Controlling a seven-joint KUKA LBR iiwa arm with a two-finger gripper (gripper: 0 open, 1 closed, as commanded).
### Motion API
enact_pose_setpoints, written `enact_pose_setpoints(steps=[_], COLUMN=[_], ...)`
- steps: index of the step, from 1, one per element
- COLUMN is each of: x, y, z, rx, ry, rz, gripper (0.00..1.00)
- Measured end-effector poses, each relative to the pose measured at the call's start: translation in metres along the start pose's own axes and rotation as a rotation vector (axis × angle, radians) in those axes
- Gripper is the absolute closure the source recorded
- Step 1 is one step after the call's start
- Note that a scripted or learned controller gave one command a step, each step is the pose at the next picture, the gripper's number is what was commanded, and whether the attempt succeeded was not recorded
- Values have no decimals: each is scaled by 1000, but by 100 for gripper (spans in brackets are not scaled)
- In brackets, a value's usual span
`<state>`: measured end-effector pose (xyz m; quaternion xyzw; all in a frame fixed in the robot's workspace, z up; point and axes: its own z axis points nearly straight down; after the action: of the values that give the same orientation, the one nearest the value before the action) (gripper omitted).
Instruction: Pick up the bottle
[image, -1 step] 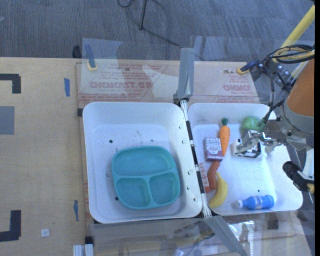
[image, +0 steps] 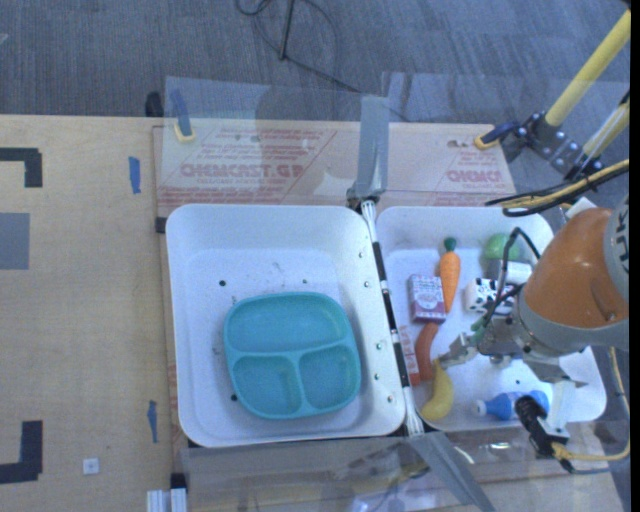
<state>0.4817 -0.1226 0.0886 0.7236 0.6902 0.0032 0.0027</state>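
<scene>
Camera view puts the bottle (image: 510, 405) where you need it: lying on its side near the front edge of the right bin (image: 398, 232), a small white-and-blue thing with its blue cap end toward the arm's side. Its long axis runs roughly left to right across the picture. Your gripper (image: 470, 345) hangs over the middle of that bin, and the bottle sits just beyond it toward the front and a little to the right in the picture. You cannot tell from here whether the claw is released or clenched. A banana (image: 437, 395) lies just left of the bottle, apart from it; a carrot (image: 449, 275) and a small carton (image: 427, 298) sit farther back.
</scene>
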Motion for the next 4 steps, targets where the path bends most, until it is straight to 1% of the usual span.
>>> enact_pose_setpoints(steps=[1,2,3,4], x=[-65,-67,-80,-17], y=[3,5,2,-1], z=[1,-10,-51,-58], rx=[-1,-8,7,9], ry=[-4,-8,-2,0], rz=[-166,-162,36,-5], gripper=[0,100,100,100])
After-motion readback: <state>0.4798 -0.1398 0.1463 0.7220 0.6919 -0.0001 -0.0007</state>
